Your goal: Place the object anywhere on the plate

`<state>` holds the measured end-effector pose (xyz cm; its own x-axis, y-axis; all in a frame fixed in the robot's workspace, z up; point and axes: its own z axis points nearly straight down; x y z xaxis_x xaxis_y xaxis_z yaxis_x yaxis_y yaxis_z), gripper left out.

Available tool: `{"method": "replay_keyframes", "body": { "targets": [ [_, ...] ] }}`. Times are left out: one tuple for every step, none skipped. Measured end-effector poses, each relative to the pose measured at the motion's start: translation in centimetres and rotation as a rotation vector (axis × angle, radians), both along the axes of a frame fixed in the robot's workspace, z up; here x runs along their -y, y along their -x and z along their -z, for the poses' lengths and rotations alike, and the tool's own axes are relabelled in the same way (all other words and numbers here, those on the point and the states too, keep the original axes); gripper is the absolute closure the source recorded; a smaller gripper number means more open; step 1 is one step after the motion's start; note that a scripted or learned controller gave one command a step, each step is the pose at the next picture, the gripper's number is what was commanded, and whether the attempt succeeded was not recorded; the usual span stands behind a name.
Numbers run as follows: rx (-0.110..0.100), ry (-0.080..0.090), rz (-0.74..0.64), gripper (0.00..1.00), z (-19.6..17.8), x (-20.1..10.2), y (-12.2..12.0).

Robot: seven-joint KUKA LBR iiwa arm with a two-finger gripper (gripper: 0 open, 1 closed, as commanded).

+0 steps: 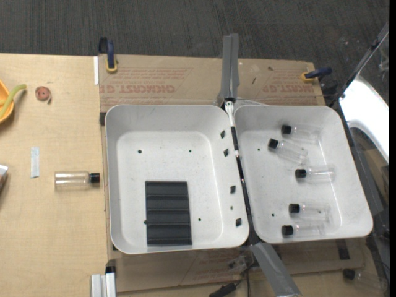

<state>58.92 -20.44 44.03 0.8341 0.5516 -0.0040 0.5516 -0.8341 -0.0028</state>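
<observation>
One pale curved housing [365,104] enters at the 3 o'clock edge of the view; it cannot be told whether it belongs to the arm. The state of the claw cannot be told.

Five clear vials [314,176] with black caps lie on their sides in the right bin [348,166], spread from 12 o'clock to 6 o'clock and apart from one another. A black ribbed plate [167,213], rectangular with four raised slats, lies flat at 6 o'clock in the left bin [112,166]. Both bins are shallow, white, round-cornered and speckled. They sit side by side, with a grey metal bar [230,67] at their joint.

The bins rest on a brown cardboard sheet [154,82], with blue clamps [106,51] along its far edge. A sixth vial [74,179] lies on the light wooden bench [49,240] at 9 o'clock of the left bin. Dark carpet [185,11] lies beyond the bench at 12 o'clock.
</observation>
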Motion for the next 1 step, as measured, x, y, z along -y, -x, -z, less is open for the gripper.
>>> {"method": "replay_keyframes", "body": {
  "targets": [
    [0.000,0.001,0.132,0.00,0.09,-2.01,-6.32]
  ]
}}
